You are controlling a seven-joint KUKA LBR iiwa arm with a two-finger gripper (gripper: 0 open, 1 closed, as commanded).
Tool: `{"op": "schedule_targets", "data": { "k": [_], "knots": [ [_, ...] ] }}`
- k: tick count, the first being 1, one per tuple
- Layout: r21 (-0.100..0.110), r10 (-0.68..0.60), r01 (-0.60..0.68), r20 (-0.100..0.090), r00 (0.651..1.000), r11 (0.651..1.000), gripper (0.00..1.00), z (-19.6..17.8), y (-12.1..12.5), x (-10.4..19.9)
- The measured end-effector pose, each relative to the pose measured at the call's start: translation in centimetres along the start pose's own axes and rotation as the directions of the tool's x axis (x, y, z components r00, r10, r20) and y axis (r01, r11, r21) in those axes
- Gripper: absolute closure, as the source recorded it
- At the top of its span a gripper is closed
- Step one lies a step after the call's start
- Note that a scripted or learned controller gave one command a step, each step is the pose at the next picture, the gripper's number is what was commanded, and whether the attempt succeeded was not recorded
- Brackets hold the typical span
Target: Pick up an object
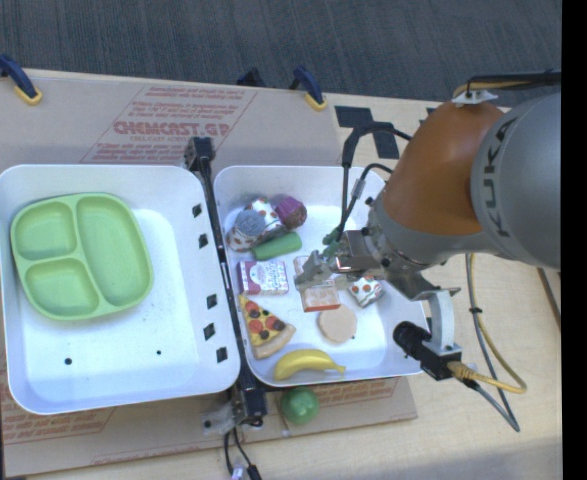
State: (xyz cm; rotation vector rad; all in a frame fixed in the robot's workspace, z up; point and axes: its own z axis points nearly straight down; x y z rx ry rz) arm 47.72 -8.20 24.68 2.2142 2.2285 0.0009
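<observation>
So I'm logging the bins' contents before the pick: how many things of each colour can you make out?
Green: 3 (divided plate, cucumber-like piece, round item outside the bin)
Yellow: 1 (banana)
Purple: 1 (round item)
Tan: 1 (disc)
Multicoloured: 5
Total: 11

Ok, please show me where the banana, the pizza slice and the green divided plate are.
banana [308, 364], camera view, middle of its curve.
pizza slice [264, 325], camera view, its topping side.
green divided plate [113, 253], camera view, its largest compartment.

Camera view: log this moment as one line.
arm: over right bin | gripper: low among toys, above packet | banana: front edge | tray: left bin
</observation>
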Motion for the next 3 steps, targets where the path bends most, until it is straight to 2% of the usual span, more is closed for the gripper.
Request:
{"op": "schedule_targets", "data": {
  "k": [2,3],
  "knots": [
    [0.000,-0.010,0.010,0.001,1.000,1.000,1.00,-2.0,0.1,0.0],
    [0.004,-0.001,0.001,0.000,1.000,1.000,1.00,5.6,-0.1,4.9]
  ]
}}
